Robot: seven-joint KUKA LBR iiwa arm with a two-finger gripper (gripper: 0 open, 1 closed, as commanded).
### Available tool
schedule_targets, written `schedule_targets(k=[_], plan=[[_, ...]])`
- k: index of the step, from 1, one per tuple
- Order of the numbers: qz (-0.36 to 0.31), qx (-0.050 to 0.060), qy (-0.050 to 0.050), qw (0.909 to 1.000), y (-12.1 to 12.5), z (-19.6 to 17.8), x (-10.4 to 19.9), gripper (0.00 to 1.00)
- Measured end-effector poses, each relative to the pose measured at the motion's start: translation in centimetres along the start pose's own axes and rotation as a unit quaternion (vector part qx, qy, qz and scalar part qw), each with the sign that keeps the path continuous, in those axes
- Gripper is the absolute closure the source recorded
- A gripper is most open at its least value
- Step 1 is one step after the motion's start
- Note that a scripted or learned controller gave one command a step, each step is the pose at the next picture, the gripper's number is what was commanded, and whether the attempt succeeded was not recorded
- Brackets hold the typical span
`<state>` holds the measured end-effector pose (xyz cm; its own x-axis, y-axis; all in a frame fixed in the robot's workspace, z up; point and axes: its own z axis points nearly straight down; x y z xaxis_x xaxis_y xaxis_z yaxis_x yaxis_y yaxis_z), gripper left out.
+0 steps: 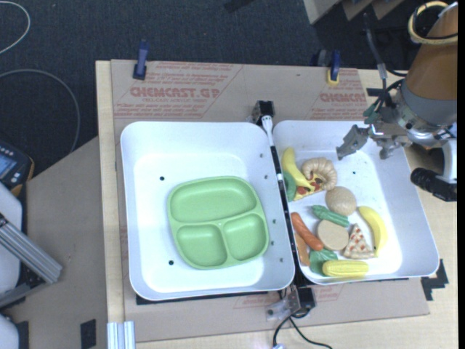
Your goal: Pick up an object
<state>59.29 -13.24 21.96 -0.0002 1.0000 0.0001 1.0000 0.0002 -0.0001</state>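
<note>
Cardboard-topped bench (182,86) is bearing both bins; my gripper (361,139) is hovering, jaws spread and holding nothing (upper right), over toy food (330,220); picking remains undone.

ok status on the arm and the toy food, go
Two-finger gripper over the right white bin's upper edge, nothing between its fingers. Plastic toy food pile in that bin, untouched. Green divided tray in the left white bin, clear of the path.

The gripper (361,139) hangs over the right bin (407,217), its toy food (330,220) untouched.
</note>
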Motion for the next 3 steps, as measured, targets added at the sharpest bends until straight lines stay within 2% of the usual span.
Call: schedule_targets(k=[1, 2, 3], plan=[[-0.001, 0.004, 0.002, 1.0, -4.9, 3.7, 4.7, 0.0], [-0.003, 0.004, 0.002, 1.0, -11.7, 3.6, 11.0, 0.0], [0.001, 0.0, 0.0, 1.0, -11.3, 2.5, 10.6, 1.0]])
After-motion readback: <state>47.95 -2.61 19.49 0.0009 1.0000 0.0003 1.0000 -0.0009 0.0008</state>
